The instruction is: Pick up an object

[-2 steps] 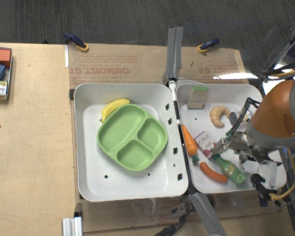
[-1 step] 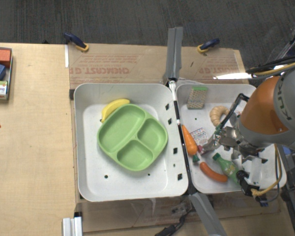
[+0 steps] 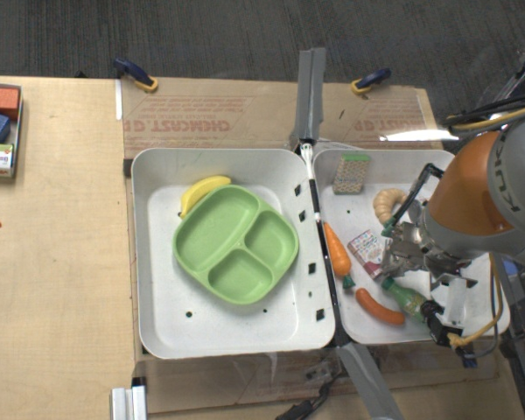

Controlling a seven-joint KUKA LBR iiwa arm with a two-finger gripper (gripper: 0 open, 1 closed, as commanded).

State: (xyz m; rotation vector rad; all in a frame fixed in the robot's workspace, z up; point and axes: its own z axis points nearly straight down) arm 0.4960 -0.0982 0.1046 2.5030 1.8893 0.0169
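Hovering low over the right bin (image 3: 367,335), the gripper (image 3: 401,256) hangs near the bin's middle, and from this slant I cannot tell whether it is released or clenched, or whether anything sits in it.

Just under and beside it lies a cluster: a small printed packet (image 3: 365,246), a green bottle-like piece (image 3: 405,298) and a red-orange sausage shape (image 3: 379,307) toward the near edge. An orange carrot (image 3: 336,250) lies along the left wall, a tan pastry-like lump (image 3: 388,203) sits further back, and a speckled block (image 3: 351,173) rests at the far left corner.

Over in the left bin (image 3: 149,261), a green divided plate (image 3: 236,243) fills the centre with a yellow banana (image 3: 205,188) peeking out behind its far rim.

My read: the packet is the closest candidate. It looks light and flat, likely slippery and crushable, so a pinch across its short edges would suit. The sausage shape looks rounder and firmer; gripping across its middle seems safest, though it could roll away.
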